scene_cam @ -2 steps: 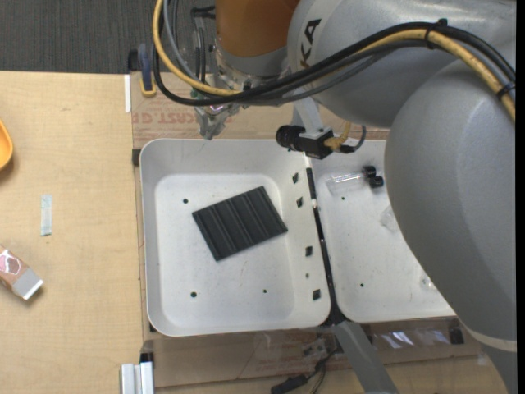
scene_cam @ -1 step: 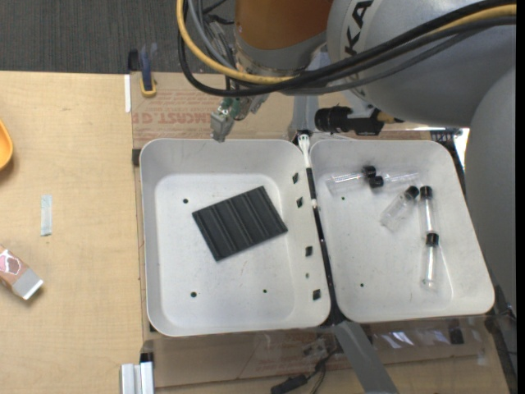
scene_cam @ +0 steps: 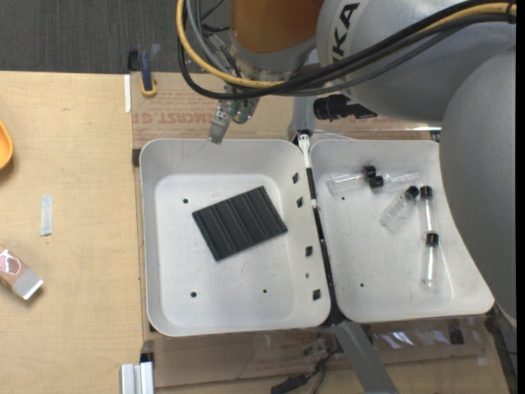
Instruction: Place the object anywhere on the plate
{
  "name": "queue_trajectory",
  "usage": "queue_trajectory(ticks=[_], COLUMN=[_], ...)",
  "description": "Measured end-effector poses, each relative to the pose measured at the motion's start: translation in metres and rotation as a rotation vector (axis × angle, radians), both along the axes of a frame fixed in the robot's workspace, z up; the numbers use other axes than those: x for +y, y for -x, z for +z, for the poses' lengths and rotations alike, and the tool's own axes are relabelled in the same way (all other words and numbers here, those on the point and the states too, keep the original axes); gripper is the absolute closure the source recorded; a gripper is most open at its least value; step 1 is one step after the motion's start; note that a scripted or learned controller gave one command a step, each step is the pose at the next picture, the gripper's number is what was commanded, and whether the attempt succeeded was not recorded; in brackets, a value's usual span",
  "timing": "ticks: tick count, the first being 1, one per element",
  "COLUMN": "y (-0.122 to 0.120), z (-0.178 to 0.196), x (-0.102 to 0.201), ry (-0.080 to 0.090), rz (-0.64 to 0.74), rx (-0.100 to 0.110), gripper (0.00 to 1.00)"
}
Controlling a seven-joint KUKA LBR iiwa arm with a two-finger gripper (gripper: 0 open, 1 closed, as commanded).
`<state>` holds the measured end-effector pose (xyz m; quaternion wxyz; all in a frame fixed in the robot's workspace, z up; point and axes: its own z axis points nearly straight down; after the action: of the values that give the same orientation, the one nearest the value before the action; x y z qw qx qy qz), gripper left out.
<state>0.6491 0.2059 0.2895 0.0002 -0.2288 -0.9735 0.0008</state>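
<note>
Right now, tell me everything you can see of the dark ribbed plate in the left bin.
The dark ribbed plate is a flat, charcoal-black rectangle with parallel ridges running along its length, looking like matte plastic or rubber. It lies flat on the floor of the left bin, near the middle, turned at a slant so one corner points toward the upper right. Nothing rests on it, and it touches only the bin floor. It looks whole and undamaged.

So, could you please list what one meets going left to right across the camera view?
Orange object → small grey strip → left bin → dark ridged plate → right bin with clear vials.
</note>
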Motion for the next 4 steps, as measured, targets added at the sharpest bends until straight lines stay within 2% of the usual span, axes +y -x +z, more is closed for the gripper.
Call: queue_trajectory(ticks=[1,2,3,4], y=[-0.002,0.000,-0.006,-0.011], z=[0.012,0.023,-0.010,-0.008], x=[-0.029,0.022,-0.002,-0.026], ry=[0.000,-0.002,-0.002,-0.002], rz=[0.074,0.310,0.514,0.597], rx=[-0.002,-0.003,0.000,-0.001], gripper=[1.00,1.00,1.00,1.00])
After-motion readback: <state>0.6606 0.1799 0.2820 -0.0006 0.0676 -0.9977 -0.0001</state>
